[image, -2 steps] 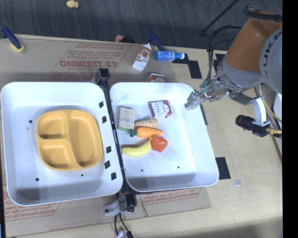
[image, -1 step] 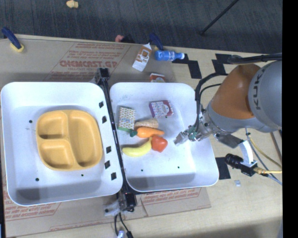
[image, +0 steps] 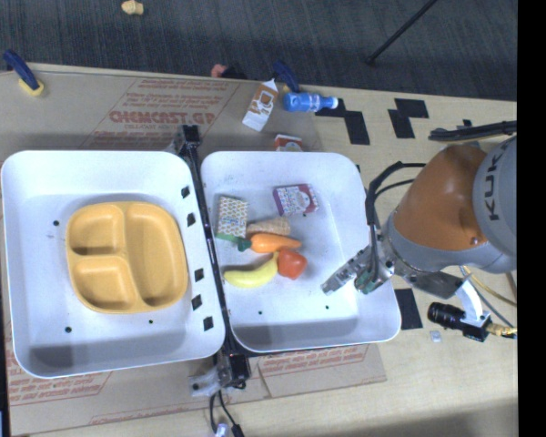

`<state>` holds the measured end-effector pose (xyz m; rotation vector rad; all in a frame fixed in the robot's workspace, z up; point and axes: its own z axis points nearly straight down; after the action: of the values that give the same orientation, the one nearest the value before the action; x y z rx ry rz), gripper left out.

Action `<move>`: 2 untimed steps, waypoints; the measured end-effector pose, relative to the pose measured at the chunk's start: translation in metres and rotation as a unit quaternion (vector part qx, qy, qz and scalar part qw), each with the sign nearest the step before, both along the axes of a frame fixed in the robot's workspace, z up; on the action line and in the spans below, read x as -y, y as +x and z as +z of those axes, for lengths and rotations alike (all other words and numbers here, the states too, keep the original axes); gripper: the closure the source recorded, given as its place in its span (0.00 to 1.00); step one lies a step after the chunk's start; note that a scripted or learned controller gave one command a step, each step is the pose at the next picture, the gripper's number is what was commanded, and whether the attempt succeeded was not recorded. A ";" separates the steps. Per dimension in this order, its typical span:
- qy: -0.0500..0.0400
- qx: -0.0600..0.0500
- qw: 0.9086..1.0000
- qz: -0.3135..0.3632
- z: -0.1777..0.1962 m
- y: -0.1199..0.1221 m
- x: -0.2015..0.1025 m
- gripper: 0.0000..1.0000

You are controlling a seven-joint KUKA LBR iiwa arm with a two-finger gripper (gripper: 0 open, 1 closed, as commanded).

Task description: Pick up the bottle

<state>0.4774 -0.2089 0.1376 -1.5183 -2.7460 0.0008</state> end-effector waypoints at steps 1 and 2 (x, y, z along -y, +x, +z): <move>-0.001 0.001 0.999 -0.050 0.063 -0.001 0.002 1.00; -0.002 0.001 0.985 -0.170 0.084 -0.001 0.003 1.00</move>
<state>0.4768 -0.2114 0.2217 -1.9667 -2.4500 0.0019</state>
